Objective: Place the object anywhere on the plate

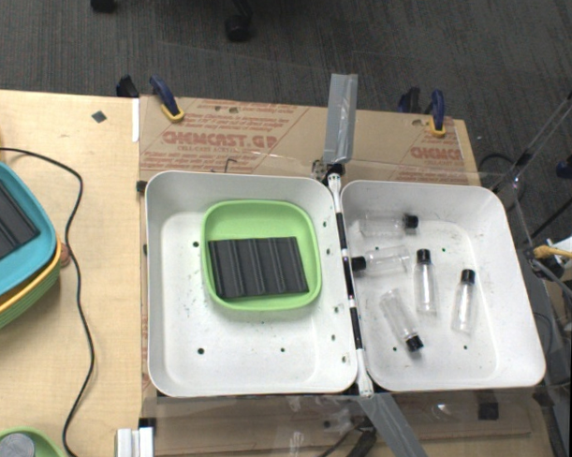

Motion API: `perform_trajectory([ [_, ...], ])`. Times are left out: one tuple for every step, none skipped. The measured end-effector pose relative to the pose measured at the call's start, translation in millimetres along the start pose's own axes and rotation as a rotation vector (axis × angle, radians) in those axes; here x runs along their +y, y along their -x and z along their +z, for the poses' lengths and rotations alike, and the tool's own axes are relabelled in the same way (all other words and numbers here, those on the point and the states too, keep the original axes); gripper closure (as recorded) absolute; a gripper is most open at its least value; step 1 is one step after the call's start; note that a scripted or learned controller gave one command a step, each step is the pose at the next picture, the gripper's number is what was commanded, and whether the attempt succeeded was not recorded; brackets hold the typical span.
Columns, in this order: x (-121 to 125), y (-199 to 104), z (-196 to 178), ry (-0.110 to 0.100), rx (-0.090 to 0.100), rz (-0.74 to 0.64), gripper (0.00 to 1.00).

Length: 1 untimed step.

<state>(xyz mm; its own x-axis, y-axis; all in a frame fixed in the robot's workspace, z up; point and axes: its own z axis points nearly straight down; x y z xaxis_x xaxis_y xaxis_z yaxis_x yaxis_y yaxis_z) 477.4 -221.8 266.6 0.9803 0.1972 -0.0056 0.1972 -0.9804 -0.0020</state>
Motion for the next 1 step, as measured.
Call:
perform_trajectory([
  [-0.1, 0.1, 7.0, -0.001, -0.001, 0.000, 0.00],
])
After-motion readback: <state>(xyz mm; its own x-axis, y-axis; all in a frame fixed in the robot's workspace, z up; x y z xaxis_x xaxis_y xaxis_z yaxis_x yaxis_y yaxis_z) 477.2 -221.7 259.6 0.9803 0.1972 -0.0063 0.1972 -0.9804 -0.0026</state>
